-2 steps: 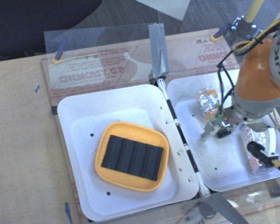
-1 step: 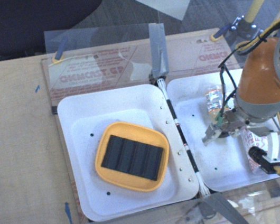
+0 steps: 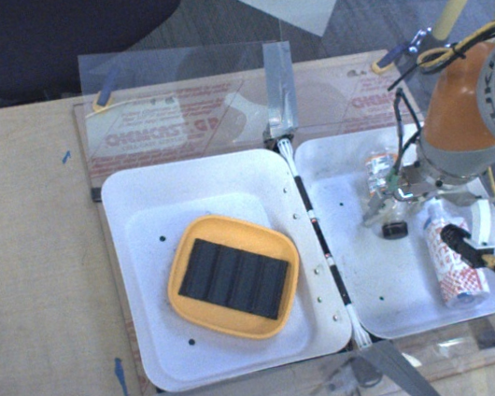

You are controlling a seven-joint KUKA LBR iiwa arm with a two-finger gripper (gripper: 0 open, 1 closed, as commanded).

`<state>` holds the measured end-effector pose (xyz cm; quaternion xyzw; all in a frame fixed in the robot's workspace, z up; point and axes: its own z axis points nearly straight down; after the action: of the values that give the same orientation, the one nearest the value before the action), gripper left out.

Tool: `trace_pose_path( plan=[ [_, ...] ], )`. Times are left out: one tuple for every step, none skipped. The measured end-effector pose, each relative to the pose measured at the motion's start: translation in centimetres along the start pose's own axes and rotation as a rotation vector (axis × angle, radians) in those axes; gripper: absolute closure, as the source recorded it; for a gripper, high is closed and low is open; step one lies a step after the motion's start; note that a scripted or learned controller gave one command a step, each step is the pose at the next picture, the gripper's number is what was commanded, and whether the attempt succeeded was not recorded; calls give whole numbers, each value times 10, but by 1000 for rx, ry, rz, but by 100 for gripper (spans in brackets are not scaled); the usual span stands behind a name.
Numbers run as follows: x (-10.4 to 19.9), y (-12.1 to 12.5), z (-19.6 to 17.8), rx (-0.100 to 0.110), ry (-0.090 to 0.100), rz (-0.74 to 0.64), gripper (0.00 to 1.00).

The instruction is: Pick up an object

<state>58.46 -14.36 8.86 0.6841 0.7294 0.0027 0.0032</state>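
Note:
My gripper [image 3: 384,206] hangs low over the upper middle of the right bin [image 3: 381,311], at the end of the grey arm with its orange band [image 3: 460,112]. A small shiny crinkled packet [image 3: 378,167] lies just behind the gripper. A small dark object [image 3: 394,230] sits on the bin floor just in front of it, and whether they touch is unclear. A red-and-white patterned tube [image 3: 455,269] lies near the bin's right wall, partly under the wrist. Nothing shows as held.
The left bin [image 3: 136,212] holds a yellow-orange dish [image 3: 184,265] with a black ribbed slab [image 3: 238,277] on it. A clear plastic sheet with red print [image 3: 159,127] and a metal post [image 3: 281,87] stand behind the bins.

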Motion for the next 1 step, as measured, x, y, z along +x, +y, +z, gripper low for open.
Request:
trace_pose_path(
  plan=[
    [-1, 0, -10, -1, 0, 3, 100]
  ],
)
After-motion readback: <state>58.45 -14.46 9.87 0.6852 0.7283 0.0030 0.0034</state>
